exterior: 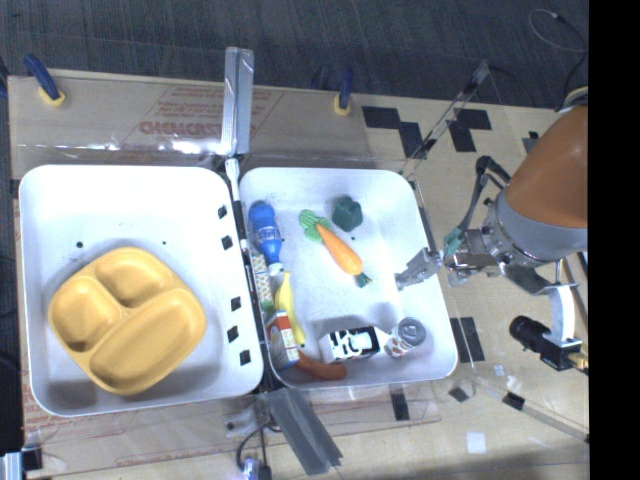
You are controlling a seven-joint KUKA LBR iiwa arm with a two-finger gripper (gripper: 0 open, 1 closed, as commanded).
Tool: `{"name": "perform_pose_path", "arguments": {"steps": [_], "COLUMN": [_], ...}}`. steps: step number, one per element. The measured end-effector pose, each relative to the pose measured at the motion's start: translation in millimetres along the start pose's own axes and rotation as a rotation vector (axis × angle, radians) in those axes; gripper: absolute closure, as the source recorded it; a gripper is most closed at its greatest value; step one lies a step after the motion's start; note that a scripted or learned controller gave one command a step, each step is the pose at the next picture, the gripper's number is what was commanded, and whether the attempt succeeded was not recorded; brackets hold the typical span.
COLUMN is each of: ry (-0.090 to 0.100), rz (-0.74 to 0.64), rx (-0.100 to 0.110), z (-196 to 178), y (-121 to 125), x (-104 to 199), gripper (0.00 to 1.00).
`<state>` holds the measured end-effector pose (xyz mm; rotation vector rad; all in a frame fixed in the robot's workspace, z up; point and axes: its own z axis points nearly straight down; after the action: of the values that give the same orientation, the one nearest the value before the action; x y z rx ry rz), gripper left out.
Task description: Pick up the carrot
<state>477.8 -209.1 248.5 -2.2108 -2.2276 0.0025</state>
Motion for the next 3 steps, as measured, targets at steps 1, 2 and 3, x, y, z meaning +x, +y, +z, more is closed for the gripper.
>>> {"name": "perform_pose_path", "arguments": {"steps": [1, 2, 3], "ry": [0.0, -0.002, -0.002], "rz": [-0.238, -0.155, -0.159], "rx": [0.0, -0.002, -0.002], "z": [132.5, 146.9, 137.0], "y": [58.7, 85.1, 85.5], "x": [43.7, 31.9, 32.5], "gripper": [0.0, 0.0, 1.0]}}
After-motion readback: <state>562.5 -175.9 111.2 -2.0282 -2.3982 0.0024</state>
